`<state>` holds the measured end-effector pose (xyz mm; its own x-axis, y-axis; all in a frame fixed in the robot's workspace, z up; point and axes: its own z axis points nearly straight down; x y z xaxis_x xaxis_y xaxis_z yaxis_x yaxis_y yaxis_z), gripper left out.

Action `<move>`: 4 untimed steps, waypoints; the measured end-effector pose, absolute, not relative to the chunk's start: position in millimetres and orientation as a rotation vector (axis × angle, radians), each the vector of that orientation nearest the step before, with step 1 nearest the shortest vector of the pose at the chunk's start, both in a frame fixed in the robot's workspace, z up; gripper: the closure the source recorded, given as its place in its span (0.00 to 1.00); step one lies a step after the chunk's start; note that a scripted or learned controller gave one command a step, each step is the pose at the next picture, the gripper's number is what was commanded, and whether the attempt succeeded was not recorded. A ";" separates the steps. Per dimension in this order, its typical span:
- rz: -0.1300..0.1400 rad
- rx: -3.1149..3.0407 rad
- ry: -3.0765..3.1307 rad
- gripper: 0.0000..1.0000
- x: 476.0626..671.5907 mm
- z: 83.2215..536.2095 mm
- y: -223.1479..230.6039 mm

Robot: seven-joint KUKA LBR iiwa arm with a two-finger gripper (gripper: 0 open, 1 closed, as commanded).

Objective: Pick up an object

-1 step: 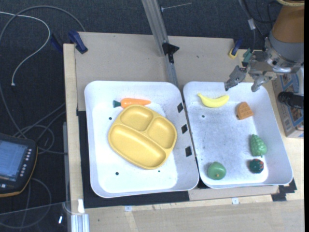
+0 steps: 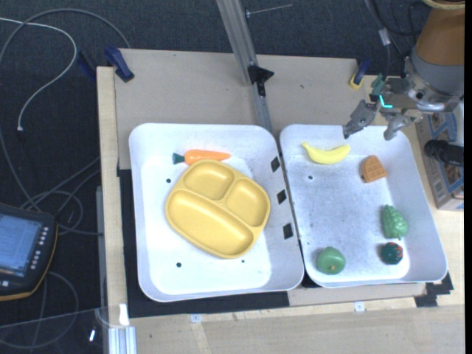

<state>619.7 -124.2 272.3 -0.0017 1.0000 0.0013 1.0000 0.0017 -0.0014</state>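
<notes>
My gripper point(image 2: 376, 124) hangs over the far edge of the right bin point(image 2: 346, 220), its two fingers spread open with nothing between them. A yellow banana point(image 2: 326, 153) lies just below and left of it. An orange-brown biscuit-like piece point(image 2: 373, 169) sits a little below the gripper. Nearer the front right are a green bunch of grapes point(image 2: 394, 221), a dark strawberry-like fruit point(image 2: 391, 253) and a green apple point(image 2: 330, 259).
The left bin point(image 2: 151, 220) holds a yellow divided plate point(image 2: 217, 208) and an orange carrot point(image 2: 203, 155) behind it. A metal pole point(image 2: 240, 28) rises at the back between the bins. Cables and a tablet point(image 2: 22, 249) lie left of the bench.
</notes>
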 end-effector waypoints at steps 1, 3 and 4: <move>0.007 -2.216 -2.217 0.00 614.3 214.8 -115.7; 0.007 -2.214 -2.218 0.00 625.4 94.9 -109.1; -0.003 -2.219 -2.222 1.00 627.7 110.5 -109.0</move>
<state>627.7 -109.0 110.5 -0.0011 1.0000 0.0020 1.0000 0.0011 0.0003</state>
